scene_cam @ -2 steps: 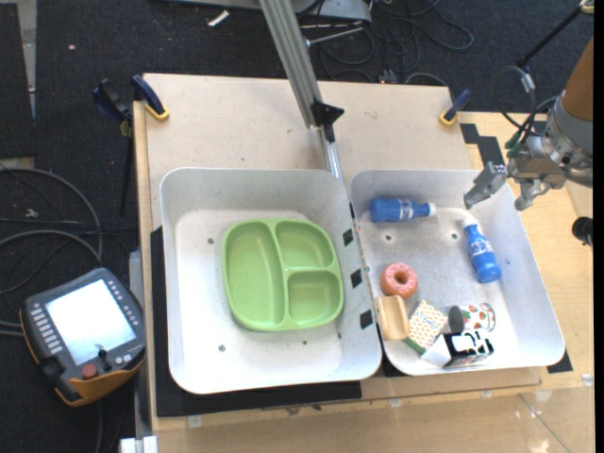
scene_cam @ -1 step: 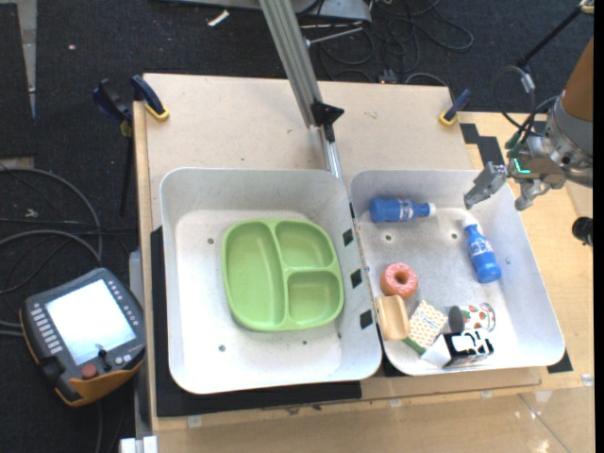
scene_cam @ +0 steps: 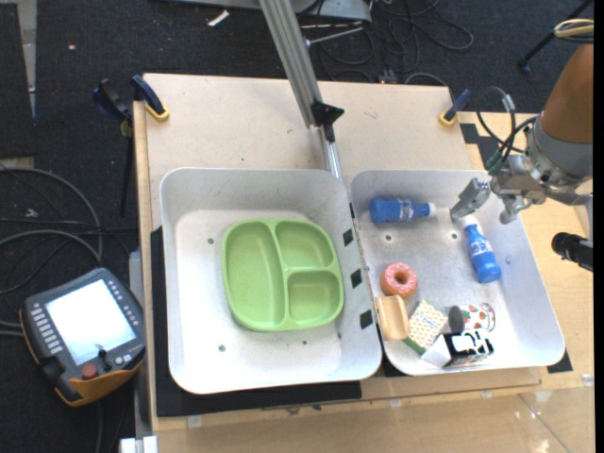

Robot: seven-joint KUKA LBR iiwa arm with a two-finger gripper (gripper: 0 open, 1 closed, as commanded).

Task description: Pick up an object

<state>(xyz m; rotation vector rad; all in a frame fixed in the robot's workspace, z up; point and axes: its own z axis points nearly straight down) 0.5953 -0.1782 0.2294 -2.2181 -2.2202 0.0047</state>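
My gripper (scene_cam: 491, 204) hangs open over the far right part of the right bin (scene_cam: 528, 281), its two grey fingers spread with nothing between them. Just below it lies a blue bottle (scene_cam: 481, 253), pointing toward the fingers. A second blue bottle (scene_cam: 400, 210) lies to the left near the bin's far wall. A pink ring-shaped donut (scene_cam: 399, 278) sits mid-bin. Near the front lie a tan block (scene_cam: 391, 317), a patterned card (scene_cam: 426, 325) and a black-and-white spotted item (scene_cam: 469, 332).
The left bin (scene_cam: 189, 253) holds a green divided plate (scene_cam: 282, 274). A slanted metal pole (scene_cam: 294, 55) rises at the back between the bins. A teach pendant (scene_cam: 83, 333) lies off the bench at the left. Cables trail behind the bench.
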